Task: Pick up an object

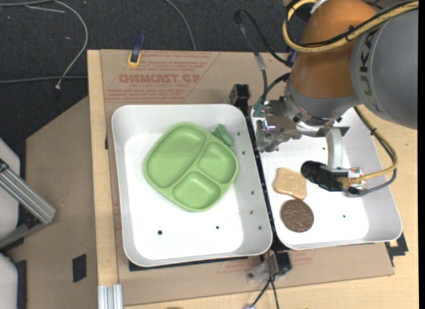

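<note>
**A:** Where do we stand? Our gripper hangs over the far left corner of the right bin, close to the wall it shares with the left bin. We see nothing carried under it.

**B:** Agreed, though the wrist hides the working end, so we cannot tell whether the pincer is apart or together. Our nearest candidates are the tan toast-shaped slice and the brown round disc. They lie flat on the right bin's floor, almost touching, on the camera's side of the gripper.

**A:** That flatness worries us. Both look thin, so a descent from above may close over one and slide off, or press hard into the floor.

**B:** And because they sit so close together, reaching for one could nudge the other away. We also hover near the dividing wall, so a straight drop here might clip the rim.

**A:** The green divided plate in the left bin, with a small green piece at its far right edge, looks too broad for us except at its rim.
</note>
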Robot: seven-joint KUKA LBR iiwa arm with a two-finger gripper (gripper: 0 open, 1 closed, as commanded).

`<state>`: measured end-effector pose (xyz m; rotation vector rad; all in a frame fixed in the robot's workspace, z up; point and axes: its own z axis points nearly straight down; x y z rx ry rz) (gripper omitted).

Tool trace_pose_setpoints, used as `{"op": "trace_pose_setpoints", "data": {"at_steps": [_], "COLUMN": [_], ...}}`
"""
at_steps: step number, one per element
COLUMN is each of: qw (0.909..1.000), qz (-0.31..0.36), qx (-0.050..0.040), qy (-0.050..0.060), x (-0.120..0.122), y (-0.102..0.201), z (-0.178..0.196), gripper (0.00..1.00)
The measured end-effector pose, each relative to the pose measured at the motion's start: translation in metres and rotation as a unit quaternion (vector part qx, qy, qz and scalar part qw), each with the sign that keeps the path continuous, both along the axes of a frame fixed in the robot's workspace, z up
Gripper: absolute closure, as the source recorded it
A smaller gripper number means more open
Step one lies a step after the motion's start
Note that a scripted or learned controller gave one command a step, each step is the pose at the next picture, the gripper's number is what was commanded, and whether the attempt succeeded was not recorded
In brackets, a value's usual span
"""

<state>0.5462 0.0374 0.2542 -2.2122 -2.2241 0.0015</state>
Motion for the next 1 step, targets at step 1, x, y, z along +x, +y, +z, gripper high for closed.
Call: {"op": "trace_pose_setpoints", "data": {"at_steps": [1], "qw": [1.0000], "qz": [0.000], "qx": [-0.0002], "qy": [0.001], "x": [-0.0212], "y": [0.0544], "z": [-0.0073], "gripper": [1.00]}}
